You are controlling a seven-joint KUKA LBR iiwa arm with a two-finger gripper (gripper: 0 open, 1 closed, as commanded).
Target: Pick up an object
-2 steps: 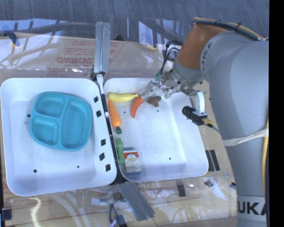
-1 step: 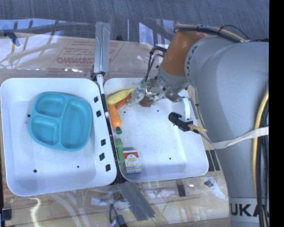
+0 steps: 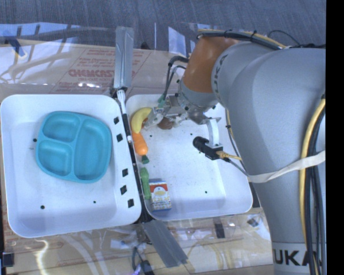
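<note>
- Camera view: two shallow white bins sit side by side on the bench, the left bin [image 3: 17,211] and the right bin [image 3: 235,196] meeting along a shared middle wall.
- The grey arm [image 3: 269,96], with its orange band [image 3: 202,62] above the wrist, reaches in from the right edge of the bench and bends down over the far part of the right bin.
- The gripper [image 3: 171,114] hangs low at the far-left corner of the right bin, just beside the banana [image 3: 139,119] — how wide its fingers stand cannot be told, since the wrist body and cables cover them, and nothing can be seen held between them.
- A small dark brownish object [image 3: 166,124] lies right under the gripper; whether it is touched cannot be told.
- The banana lies curved against the middle wall at the right bin's far-left corner.
- An orange carrot-like piece [image 3: 140,145] lies just nearer than the banana, along the same wall.
- A green piece [image 3: 144,182] lies further along that wall, towards the near edge.
- A small printed box [image 3: 160,195] rests at the right bin's near-left corner, touching or almost touching the green piece.
- A blue divided plate [image 3: 74,146] lies in the middle of the left bin, well apart from the gripper.
</note>
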